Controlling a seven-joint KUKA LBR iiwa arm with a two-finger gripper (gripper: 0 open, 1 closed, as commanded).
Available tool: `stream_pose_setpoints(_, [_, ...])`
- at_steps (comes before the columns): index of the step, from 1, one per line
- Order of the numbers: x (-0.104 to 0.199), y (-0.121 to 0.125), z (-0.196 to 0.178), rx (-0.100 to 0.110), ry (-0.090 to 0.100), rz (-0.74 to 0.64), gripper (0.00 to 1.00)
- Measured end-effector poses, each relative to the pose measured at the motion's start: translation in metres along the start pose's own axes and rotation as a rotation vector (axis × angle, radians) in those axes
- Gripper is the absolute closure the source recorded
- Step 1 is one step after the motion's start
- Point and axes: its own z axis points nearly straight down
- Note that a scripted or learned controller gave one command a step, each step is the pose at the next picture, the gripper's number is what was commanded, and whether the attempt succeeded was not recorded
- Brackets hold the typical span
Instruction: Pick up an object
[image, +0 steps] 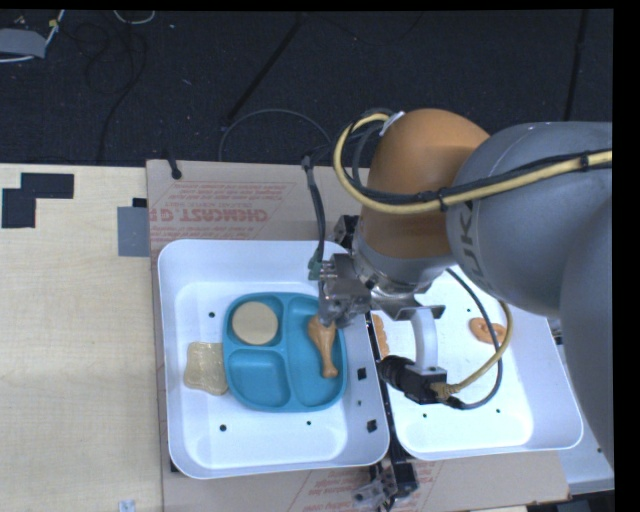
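A blue divided tray (268, 385) lies in the left bin (190, 440). A tan drumstick-shaped piece (327, 352) rests in the tray's right compartment, and a round tan disc (254, 322) sits in its upper left one. My gripper (335, 303) hangs right over the drumstick's upper end, which meets the gripper's underside. Whether it touches cannot be made out. The wrist hides the gripper's tip.
A pale yellow lump (205, 367) lies on the left bin's floor against the tray's left side. A small orange piece (487, 331) sits in the right bin (500, 425), partly behind a yellow cable. The bulky arm covers that bin's upper part.
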Motion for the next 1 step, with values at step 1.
stream_pose_setpoints(1, [-0.0016,-0.0002,-0.0002,0.000,-0.001,0.002,0.00])
